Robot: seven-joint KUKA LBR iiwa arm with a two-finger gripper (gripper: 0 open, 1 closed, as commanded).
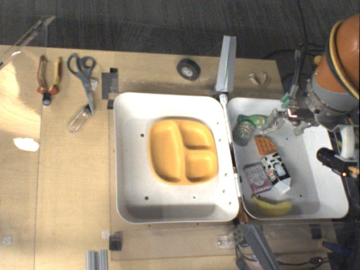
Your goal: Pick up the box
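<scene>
Because the small black-and-white patterned carton box (277, 167) lies crowded in the right-hand white bin (332, 207), a descent could well catch a neighbour instead; a purple printed packet (256, 178) touches its left side, an orange flat packet (265, 145) sits just above it, and a yellow banana (274, 207) lies just below; the box also looks tilted, so fingers might slide off it; the grey two-finger gripper (289, 112) hangs over the bin's upper part, holding nothing visible, though I cannot tell how far its fingers stand apart; the box lies below and slightly left of it, near but apart, beyond the green can (246, 128) to its left.
</scene>
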